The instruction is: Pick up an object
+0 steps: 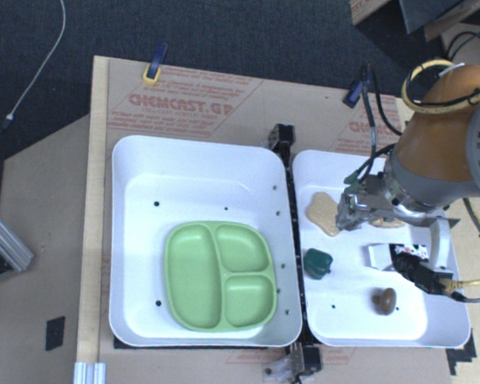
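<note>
The right bin (430, 333) holds a tan bread-like piece (322, 213) near its left wall, a dark green lump (317, 263) below that, a small white box (377, 255) in the middle and a brown rounded thing (385, 300) toward the front. My gripper (350, 214) hangs over the bin's upper middle, right beside the tan piece and close to its right edge. Nothing shows between its fingers.
The left bin (139, 176) carries a light green divided plate (218, 274) in its front half. Black clamps sit between the bins at the back (281, 138) and front (308, 358). Cardboard lies under both bins.
</note>
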Controlling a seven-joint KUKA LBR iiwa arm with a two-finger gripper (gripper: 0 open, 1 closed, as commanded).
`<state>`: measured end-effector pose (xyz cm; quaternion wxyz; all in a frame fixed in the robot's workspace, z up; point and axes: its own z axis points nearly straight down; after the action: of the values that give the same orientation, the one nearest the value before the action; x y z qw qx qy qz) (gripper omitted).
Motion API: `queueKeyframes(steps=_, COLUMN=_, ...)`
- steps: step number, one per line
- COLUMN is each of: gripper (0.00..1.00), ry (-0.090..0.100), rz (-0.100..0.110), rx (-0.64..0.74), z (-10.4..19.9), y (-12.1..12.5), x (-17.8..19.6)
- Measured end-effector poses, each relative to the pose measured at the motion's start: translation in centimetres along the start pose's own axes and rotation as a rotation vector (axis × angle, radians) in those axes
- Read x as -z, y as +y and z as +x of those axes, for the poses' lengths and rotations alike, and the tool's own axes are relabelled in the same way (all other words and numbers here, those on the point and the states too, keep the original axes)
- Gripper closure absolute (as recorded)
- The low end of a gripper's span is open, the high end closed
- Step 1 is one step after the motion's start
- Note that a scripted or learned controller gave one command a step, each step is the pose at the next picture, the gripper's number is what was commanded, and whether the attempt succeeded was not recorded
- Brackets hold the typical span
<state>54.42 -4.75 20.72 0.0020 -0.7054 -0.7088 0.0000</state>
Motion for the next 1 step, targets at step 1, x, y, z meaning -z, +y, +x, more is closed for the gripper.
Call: queueKeyframes(steps=1, gripper=1.0, ry=-0.001, rz=0.0, rx=0.0, z=4.68, y=-0.23, x=-0.02)
